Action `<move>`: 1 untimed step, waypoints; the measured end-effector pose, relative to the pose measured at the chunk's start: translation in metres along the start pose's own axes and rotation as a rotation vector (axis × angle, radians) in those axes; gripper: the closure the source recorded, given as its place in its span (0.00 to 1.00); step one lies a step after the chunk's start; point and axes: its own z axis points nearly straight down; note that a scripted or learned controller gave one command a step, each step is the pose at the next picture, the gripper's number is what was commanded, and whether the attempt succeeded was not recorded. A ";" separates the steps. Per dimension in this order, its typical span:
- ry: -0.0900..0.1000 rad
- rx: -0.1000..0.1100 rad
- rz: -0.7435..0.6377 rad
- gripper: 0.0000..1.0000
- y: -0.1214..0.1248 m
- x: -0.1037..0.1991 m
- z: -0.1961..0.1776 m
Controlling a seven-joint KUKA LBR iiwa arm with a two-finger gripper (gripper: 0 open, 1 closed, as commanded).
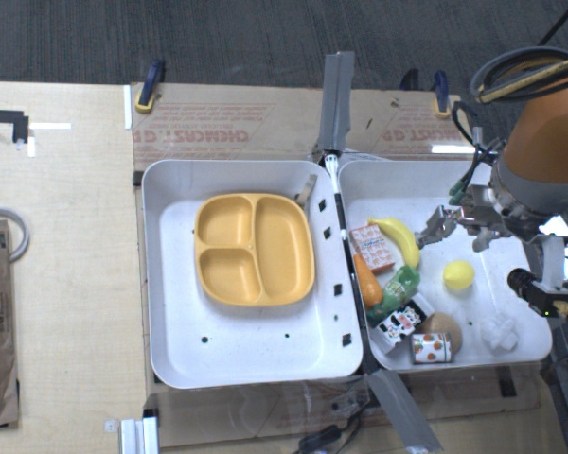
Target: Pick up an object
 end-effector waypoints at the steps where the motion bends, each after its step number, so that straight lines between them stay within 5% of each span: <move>1: 0.000 -0.004 -0.238 0.00 0.041 0.001 0.109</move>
